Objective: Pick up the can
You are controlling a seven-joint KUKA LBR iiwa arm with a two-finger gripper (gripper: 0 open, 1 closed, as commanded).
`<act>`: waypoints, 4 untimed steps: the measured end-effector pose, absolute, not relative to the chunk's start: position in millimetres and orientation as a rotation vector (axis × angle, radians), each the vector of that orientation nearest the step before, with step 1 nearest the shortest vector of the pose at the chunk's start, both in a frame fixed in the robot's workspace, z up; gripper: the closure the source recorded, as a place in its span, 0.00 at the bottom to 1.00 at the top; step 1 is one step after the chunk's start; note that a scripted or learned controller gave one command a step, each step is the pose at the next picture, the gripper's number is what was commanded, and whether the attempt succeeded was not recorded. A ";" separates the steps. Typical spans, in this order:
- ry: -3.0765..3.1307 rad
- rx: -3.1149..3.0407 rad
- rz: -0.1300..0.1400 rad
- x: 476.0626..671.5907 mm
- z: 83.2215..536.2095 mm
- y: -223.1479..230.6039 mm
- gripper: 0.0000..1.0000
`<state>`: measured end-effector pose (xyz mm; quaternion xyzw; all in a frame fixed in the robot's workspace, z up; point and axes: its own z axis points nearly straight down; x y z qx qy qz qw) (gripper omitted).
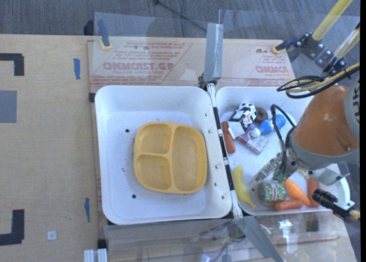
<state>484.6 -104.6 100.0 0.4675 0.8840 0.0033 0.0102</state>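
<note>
The can [271, 191] lies near the front of the right bin [227, 96]. It is small, with a green and red label and a silver lid. My gripper [274, 167] hangs just behind and above it, under the grey arm and its orange band [330, 122]. The arm hides part of the gripper, and nothing shows as held in it. An orange carrot [297, 190] rests against the can's right side, and another one [287, 204] lies just in front of it.
A yellow banana [243, 187] lies left of the can by the bin wall. Farther back are a red sausage [228, 137], a black-and-white cow toy [246, 113], a pink packet [254, 141] and a blue piece [278, 122]. The left bin [114, 141] holds a yellow divided plate [170, 157].
</note>
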 end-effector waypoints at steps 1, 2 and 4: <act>2.493 1.911 0.000 479.9 207.8 -50.2 1.00; 2.493 1.911 0.000 479.9 207.9 -50.2 0.00; 2.493 1.911 0.000 479.9 207.9 -50.2 0.00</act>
